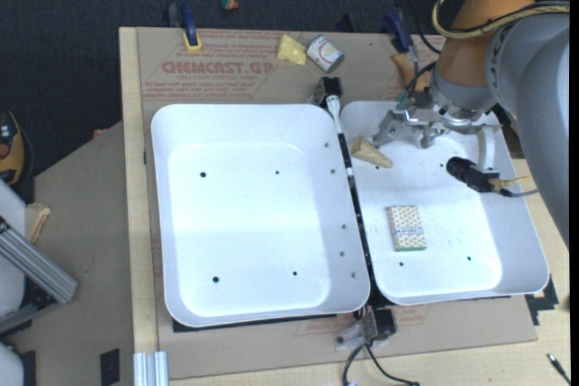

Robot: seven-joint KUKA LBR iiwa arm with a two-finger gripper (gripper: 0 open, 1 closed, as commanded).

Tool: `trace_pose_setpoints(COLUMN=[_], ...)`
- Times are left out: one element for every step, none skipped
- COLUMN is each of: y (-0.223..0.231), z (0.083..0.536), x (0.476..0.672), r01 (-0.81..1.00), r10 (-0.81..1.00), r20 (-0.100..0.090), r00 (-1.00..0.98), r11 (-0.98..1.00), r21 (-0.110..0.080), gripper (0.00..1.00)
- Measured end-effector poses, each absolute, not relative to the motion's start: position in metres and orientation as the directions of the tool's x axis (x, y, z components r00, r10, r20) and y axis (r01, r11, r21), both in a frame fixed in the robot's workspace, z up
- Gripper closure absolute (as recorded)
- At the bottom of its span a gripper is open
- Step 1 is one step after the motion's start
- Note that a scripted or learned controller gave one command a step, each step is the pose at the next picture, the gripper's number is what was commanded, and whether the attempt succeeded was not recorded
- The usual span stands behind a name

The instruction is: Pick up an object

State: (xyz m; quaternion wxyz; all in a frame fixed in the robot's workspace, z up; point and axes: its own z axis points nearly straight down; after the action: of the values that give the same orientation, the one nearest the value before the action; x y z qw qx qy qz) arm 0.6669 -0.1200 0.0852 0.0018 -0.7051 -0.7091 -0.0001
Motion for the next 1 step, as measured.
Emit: trace_pose_setpoints(y=[-0.0901], z=[0.0851], x=[0.6666], r01=[1.000], r10=[1.000], r20=[0.001], r00=[-0.003], r11=[0.003], r21=[-0.003], gripper=[0.00])
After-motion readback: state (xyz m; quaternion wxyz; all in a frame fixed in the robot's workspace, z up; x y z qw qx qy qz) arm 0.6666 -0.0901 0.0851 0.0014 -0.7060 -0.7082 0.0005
